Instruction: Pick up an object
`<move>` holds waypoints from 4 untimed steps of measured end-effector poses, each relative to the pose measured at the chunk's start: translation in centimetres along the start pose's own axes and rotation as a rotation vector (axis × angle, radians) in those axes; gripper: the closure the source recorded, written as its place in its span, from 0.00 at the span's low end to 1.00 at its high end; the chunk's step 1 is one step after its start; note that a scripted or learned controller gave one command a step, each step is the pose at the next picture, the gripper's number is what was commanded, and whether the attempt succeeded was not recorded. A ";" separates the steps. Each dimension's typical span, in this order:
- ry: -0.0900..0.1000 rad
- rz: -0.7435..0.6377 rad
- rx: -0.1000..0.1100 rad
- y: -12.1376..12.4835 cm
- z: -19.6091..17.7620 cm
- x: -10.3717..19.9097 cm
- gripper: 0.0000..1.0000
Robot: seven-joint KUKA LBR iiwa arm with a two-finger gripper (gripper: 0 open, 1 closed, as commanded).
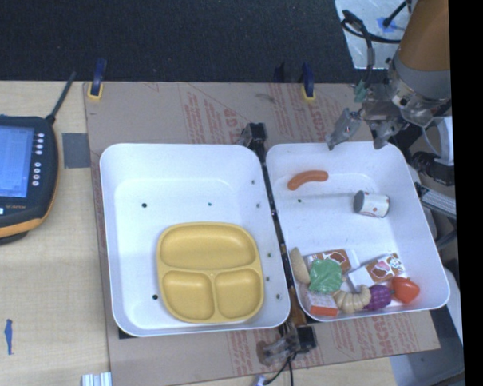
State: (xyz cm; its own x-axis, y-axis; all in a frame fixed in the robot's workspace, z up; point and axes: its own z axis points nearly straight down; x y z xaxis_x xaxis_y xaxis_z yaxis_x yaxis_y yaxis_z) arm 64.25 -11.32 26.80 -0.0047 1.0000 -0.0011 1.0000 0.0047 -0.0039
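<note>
Sausage (307, 179), orange, lies on the floor of the right bin (417, 195) near its far wall, nothing touching it. Gripper (359, 135) hangs above the bin's far rim, fingers spread apart and holding nothing, up and to the right of the sausage. Small white cylinder (371, 204) rests mid-bin. Toy foods (349, 281) crowd the near edge. Left bin (129, 185) holds a yellow divided tray (210, 271).

We see a light wood bench (46, 301) under a brown cardboard sheet (182, 111), held by blue clamps (97, 77) at its far edge. Dark carpet (178, 27) lies beyond. Bright even light, soft shadows.
</note>
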 end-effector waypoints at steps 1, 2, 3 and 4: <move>-0.001 0.001 0.004 0.1 12.6 -8.0 0.00; -0.001 0.000 0.001 -1.4 16.6 -9.9 0.00; -0.001 -0.003 0.002 -1.4 15.5 -9.9 1.00; 0.002 0.000 -0.004 1.5 8.4 -5.6 1.00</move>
State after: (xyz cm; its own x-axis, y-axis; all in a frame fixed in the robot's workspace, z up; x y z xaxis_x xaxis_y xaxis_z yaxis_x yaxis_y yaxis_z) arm 65.72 -16.91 18.38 -0.0045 1.0000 0.0005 1.0000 0.0045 -0.0002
